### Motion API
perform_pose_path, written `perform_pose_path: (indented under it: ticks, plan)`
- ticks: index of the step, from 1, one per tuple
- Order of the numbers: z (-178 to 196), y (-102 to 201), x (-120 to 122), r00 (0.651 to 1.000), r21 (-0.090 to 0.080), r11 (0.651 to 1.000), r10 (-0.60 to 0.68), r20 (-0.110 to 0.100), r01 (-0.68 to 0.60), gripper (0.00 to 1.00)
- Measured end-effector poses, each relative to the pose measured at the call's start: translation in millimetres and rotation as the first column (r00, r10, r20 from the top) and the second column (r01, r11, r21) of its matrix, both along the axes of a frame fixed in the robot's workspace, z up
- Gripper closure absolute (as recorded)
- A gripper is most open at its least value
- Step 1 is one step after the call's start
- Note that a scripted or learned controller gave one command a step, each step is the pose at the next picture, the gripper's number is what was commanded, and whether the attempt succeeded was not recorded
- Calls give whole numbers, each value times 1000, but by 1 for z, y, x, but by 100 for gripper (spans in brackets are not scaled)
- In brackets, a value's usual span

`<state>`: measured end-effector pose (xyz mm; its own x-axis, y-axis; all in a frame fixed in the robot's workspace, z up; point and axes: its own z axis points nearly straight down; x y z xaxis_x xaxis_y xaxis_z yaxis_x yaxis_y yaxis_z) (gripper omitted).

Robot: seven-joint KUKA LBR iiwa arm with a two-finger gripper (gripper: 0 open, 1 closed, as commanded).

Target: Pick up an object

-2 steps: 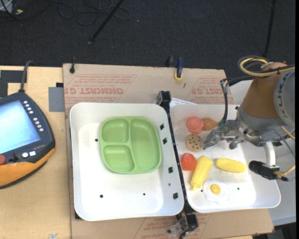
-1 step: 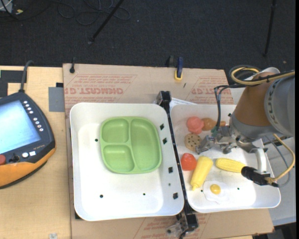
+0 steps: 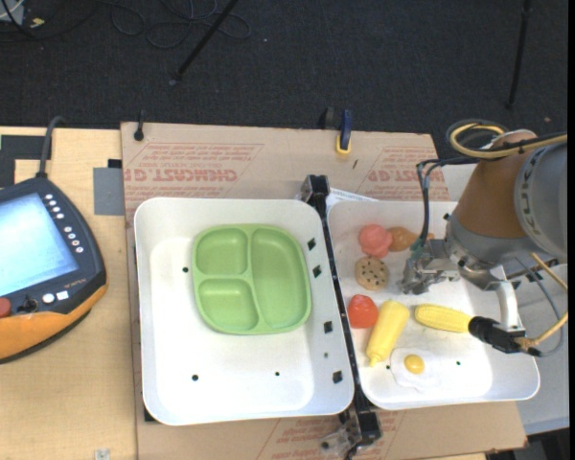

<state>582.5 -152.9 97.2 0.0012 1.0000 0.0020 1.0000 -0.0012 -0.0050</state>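
Observation:
The right bin (image 3: 503, 377) holds several toy foods: a pink round piece (image 3: 374, 238), an orange piece (image 3: 401, 239), a brown cookie (image 3: 370, 273), a red piece (image 3: 362, 310), a yellow bottle (image 3: 387, 330), a corn cob (image 3: 443, 318) and a fried egg (image 3: 415, 363). My gripper (image 3: 419, 274) hangs low over the middle of that bin, just right of the cookie and above the corn cob and the bottle's top. I see nothing between its fingers.
The left bin (image 3: 168, 353) carries a green divided plate (image 3: 250, 280). A black divider (image 3: 328, 286) separates the bins. A teach pendant (image 3: 34, 257) lies at the far left. Cables (image 3: 479, 137) loop behind the arm.

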Motion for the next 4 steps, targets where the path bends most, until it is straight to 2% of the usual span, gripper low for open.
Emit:
perform_pose_path:
  ticks: [1, 3, 4]
  plan:
    - [54, 5, 9, 1000, -2, 1000, 1, 8, -1, 100]
    - [133, 1, 15, 1000, -2, 1000, 2, 7, -2, 100]
    - [136, 50, 26, 1000, 0, 1000, 5, 4, -5, 100]
